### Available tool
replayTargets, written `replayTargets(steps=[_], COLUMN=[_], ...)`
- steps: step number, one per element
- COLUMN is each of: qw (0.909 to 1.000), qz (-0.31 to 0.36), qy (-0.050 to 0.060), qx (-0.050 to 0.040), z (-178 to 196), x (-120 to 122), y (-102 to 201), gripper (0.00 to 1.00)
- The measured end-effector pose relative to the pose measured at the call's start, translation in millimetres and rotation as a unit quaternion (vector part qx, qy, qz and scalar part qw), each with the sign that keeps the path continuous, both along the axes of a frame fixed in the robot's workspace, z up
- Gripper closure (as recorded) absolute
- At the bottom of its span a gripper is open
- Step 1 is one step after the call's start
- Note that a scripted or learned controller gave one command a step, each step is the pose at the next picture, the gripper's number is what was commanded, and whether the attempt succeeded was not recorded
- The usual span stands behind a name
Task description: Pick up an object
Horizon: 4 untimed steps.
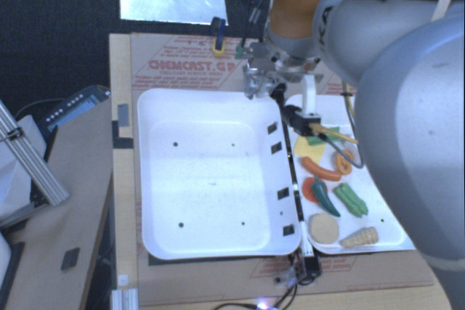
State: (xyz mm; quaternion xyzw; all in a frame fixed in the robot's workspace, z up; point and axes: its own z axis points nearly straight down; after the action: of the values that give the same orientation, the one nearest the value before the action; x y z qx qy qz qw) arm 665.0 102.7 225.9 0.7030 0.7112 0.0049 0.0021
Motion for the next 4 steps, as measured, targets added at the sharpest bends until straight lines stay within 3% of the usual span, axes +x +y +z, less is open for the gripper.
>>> replayTargets(steps=[1, 2, 3, 4], qw=[1.0000, 1.0000, 1.0000, 1.0000], qz=[-0.003, -0.001, -0.003, -0.003], qy=[0.006, 0.002, 0.007, 0.000], qx=[-0.0019, -0.0001, -0.0020, -0.0002], z=[-73.6, -33.8, -104.6, -10.0], x=[2.8, 3.8, 2.1, 5.2], y=[16.0, 78.7, 96.0, 102.4], gripper=[1.00, 1.00, 1.00, 1.00])
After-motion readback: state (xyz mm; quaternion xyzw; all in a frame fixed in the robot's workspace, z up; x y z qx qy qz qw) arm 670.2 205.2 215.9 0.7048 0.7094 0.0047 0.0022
